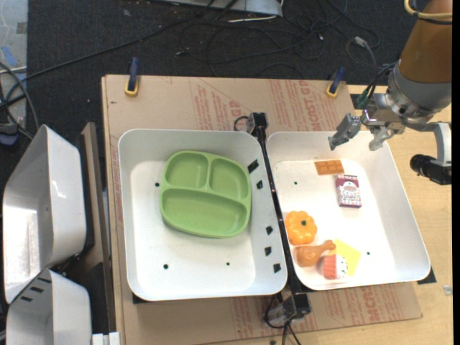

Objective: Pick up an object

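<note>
Your gripper [361, 136] hangs over the far edge of the right bin [402, 214], its two fingers spread apart with nothing between them. The arm [424, 56] rises from it toward the upper right, wrist tilted down toward the bin. Just near-side of the gripper in the bin lies a cracker [328, 167], then a small box [348, 190]. Farther toward the bin's near edge sit a pumpkin [301, 226], a drumstick [315, 253] and a cake slice [338, 264]. The left bin [144, 264] holds a green tray [206, 193].
</note>
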You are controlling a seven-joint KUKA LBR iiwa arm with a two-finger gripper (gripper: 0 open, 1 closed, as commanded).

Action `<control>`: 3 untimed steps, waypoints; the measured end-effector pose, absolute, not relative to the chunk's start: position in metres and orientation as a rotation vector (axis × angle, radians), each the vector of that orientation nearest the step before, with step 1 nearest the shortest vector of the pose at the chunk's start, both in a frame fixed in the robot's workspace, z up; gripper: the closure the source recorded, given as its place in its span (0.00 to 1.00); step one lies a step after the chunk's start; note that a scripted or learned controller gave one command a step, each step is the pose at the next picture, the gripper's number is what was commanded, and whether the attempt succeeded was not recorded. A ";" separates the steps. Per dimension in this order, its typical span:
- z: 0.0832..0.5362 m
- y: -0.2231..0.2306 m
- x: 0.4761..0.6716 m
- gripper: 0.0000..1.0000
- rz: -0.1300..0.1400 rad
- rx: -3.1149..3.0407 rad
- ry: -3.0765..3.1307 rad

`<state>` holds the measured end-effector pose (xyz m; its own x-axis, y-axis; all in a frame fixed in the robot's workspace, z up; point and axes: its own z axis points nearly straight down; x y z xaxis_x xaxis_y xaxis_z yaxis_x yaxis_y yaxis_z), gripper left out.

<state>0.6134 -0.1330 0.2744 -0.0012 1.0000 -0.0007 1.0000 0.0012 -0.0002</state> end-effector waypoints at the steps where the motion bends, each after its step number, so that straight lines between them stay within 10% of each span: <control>1: 0.217 -0.127 0.616 0.00 0.000 2.222 2.220; 3: 0.129 -0.132 0.611 0.00 -0.003 2.224 2.221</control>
